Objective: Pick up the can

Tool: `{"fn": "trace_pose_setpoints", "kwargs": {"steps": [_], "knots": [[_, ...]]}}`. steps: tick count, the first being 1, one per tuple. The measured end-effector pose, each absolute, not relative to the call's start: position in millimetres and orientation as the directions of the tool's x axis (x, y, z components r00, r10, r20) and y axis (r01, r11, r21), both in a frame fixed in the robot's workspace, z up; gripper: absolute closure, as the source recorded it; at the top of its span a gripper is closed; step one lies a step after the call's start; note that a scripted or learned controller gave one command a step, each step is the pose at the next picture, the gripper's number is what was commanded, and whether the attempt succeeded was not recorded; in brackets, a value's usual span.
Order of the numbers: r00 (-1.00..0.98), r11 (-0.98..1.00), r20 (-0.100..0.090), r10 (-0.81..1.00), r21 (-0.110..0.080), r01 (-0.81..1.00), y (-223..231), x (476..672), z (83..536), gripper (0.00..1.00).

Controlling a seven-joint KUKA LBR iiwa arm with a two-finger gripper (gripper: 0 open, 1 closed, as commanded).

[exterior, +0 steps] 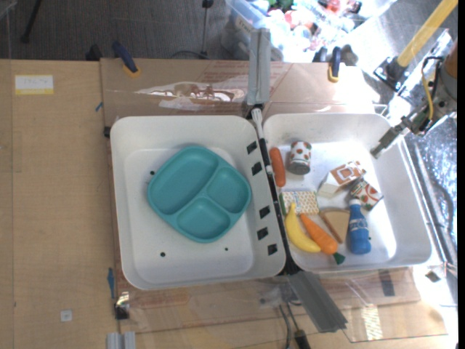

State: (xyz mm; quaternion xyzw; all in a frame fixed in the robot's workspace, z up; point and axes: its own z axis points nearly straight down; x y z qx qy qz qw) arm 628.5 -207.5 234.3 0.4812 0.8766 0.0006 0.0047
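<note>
Small cylindrical red-and-white tin can [299, 157] lying in right shallow white bin [407, 249], near its upper-left corner, beside long orange carrot [277, 166]. Dark two-finger gripper [381, 146] well apart at bin's upper-right rim; finger state indiscernible.

Arm [443, 86] cut off at right edge.

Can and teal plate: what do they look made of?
The can looks like a small toy, probably plastic or metal; its printed label is blurred, so this stays open. The teal plate looks like moulded plastic: uniform colour, matte sheen, three rounded compartments.
</note>
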Motion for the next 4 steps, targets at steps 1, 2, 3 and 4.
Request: {"fn": "trace_pose_setpoints", "kwargs": {"steps": [1,2,3,4], "knots": [[-0.414,0.414,0.0,0.91,0.001,0.91,-121,594.2,143,0.0],[-0.411,0.411,-0.009,0.912,0.014,0.912,-133,517.7,91,0.0],[-0.507,0.507,-0.006,0.862,0.004,0.862,-226,552.3,163,0.0],[-0.314,0.314,-0.011,0.949,0.016,0.949,-166,511.4,95,0.0]]}}
